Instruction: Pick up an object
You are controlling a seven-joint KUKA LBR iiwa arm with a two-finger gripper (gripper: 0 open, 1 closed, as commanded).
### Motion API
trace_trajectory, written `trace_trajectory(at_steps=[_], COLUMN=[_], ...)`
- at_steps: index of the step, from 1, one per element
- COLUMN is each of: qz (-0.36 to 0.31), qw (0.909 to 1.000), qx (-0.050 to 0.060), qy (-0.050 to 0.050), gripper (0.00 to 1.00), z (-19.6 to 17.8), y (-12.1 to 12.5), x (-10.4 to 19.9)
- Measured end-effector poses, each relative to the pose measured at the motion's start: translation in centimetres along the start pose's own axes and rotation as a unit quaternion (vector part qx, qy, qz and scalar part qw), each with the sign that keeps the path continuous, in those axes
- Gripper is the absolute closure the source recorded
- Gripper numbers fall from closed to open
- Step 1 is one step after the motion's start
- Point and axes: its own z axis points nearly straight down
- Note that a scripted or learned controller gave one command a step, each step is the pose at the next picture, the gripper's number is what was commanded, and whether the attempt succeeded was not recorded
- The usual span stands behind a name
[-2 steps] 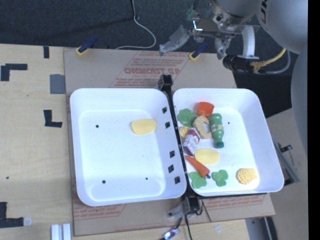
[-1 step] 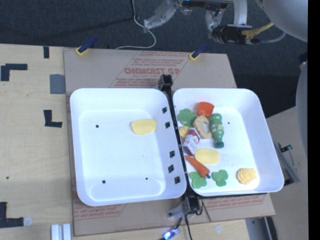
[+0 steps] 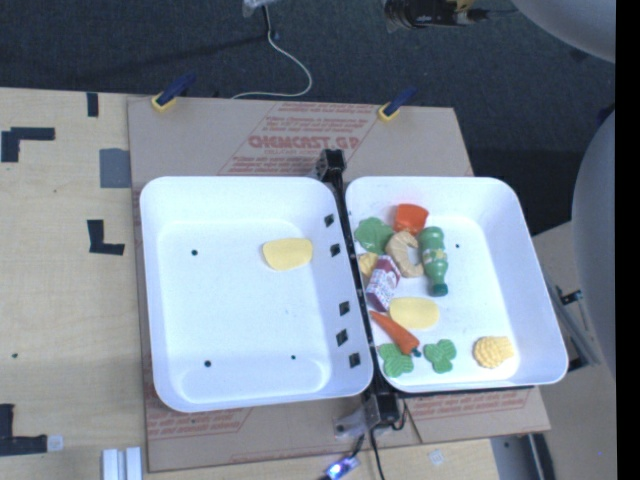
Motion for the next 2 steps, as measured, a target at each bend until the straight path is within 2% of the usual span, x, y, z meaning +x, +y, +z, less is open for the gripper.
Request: trace_trajectory(at_steps=[1,2], qz=[-0.001,0.000], qw=[1.0000,1.0000], qx=[0.004,0.004], qy=[0.000,-0.001], gripper=[0.00,0.00], z=[0.3,0.3], y=[-8.3,-16.6], x=[4.9,7.8])
